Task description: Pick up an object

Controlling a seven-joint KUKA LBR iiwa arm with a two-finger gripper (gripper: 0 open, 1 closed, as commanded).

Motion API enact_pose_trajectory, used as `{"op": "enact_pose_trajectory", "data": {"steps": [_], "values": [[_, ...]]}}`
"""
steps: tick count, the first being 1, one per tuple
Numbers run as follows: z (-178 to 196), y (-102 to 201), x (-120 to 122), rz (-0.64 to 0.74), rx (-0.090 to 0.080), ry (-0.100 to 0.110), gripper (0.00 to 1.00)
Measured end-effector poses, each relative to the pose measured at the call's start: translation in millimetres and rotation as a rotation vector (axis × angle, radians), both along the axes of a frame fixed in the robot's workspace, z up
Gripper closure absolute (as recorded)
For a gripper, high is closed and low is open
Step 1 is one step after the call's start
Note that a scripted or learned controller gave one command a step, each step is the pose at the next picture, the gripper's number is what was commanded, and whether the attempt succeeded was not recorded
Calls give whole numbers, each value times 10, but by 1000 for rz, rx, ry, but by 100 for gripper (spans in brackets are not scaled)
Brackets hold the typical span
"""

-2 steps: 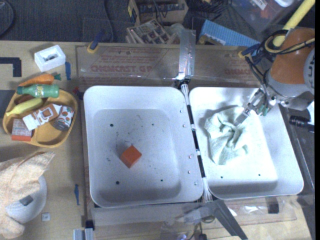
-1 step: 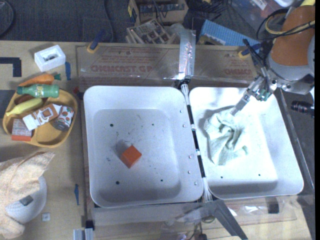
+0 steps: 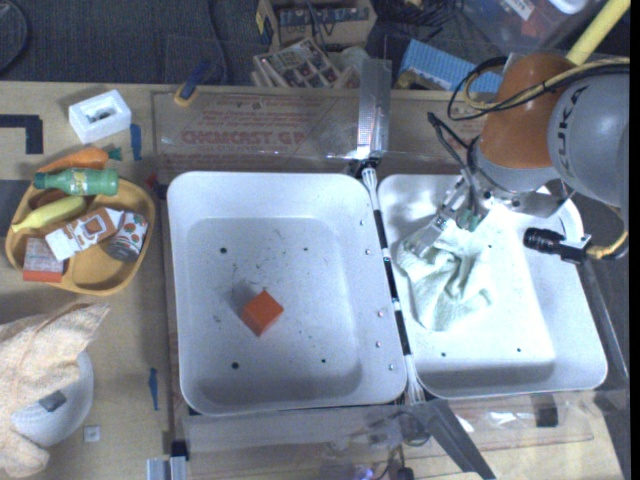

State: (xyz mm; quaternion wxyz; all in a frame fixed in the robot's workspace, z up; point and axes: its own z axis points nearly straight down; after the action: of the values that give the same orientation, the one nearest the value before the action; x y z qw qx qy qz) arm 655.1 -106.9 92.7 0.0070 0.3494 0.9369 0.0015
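The pincer point(image 3: 458, 218) is down in the right bin point(image 3: 570, 368), at the upper edge of a crumpled white-and-green cloth point(image 3: 450, 278); whether its fingers grip the fabric cannot be told. An orange block point(image 3: 262, 312) lies alone in the left bin point(image 3: 200, 208). The arm's point(image 3: 590, 138) grey casing reads "KUKA". Red lettering on the clear panel point(image 3: 250, 133) behind the bins is too faint to read.

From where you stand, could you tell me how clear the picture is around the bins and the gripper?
In the camera view, the orange block is sharp and casts a soft shadow on the left bin; the pale cloth nearly blends into the bright right bin; the gripper is small and slightly blurred.
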Motion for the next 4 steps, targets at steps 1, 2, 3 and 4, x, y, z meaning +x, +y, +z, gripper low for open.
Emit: {"op": "enact_pose_trajectory", "data": {"steps": [1,2,3,4], "values": [[-19,-113,79,-217,6,13,0],[-18,16,120,-396,1,7,0],[444,-156,-264,-471,5,13,0],[1198,-26,-742,-237,4,13,0]]}}
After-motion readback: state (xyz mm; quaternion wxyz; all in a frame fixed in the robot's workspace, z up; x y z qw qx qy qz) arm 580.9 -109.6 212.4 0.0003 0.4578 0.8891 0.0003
